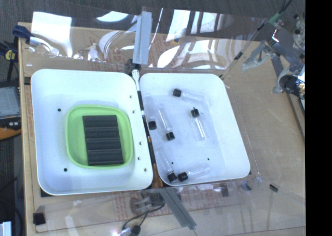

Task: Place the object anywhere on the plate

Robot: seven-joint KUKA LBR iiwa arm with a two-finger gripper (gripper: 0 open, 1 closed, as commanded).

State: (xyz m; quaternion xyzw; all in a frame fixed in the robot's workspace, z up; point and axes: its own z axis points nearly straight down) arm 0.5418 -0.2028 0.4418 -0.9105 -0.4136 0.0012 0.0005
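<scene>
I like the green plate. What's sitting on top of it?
On the green plate in the left bin lies a dark ribbed block. It covers the middle of the plate, so whatever is under the block can't be seen. The small clear tubes are in the right bin.

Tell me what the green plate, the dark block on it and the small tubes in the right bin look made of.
Green plate: likely plastic, with a smooth, even lime colour and rounded rim. Dark block: matte grey-black, ribbed in bands; perhaps rubber or foam, hard to say. Tubes: see-through glass or clear plastic, with black caps.
</scene>
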